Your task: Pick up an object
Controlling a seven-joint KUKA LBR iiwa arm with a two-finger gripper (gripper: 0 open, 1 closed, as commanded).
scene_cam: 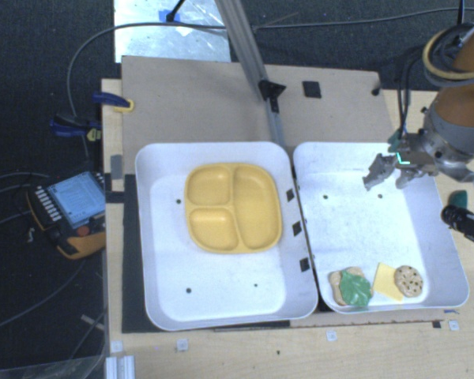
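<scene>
Near the right white bin (pixel 426 212) front rim: round brown speckled cookie (pixel 408 280), yellow cheese wedge (pixel 388 282), leafy green piece (pixel 356 289); grey two-finger gripper (pixel 385 174) spread, empty.

Arm (pixel 458 101): grey casing with rounded joint housings; an orange band (pixel 460 110) sits above the wrist, a second orange ring at 1 o'clock of it. Black cables (pixel 406 85) run along its 9 o'clock side. Wrist carries a small teal-lit spot. Gripper (pixel 389 174): grey metal, angular, two fingers.
</scene>
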